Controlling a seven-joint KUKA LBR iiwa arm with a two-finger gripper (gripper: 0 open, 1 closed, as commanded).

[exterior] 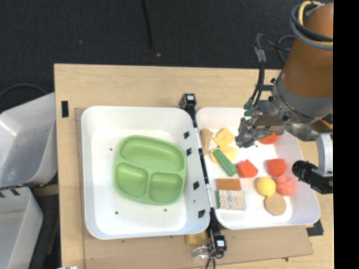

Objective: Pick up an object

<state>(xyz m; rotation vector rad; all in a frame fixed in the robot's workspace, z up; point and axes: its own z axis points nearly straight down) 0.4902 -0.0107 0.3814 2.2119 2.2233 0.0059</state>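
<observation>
The right bin (pixel 305 206) holds several small toy foods: a yellow wedge (pixel 225 137), a green stick (pixel 225 162), an orange-red chunk (pixel 247 168), a red block (pixel 276 166), a yellow ball (pixel 266 186), a pink lump (pixel 286 187), a tan disc (pixel 275 205), a brown and speckled slab (pixel 230 194) and a tan cone (pixel 206 139). My gripper (pixel 247 136) hangs low over the bin's upper middle, just right of the yellow wedge. A red piece (pixel 269 139) lies partly hidden behind it.
The left bin (pixel 98 217) holds a green divided plate (pixel 150 168). A ridge with black clips (pixel 197 167) separates the two bins. The wooden bench (pixel 112 83) surrounds both bins, and a white box (pixel 25 144) sits off its left edge.
</observation>
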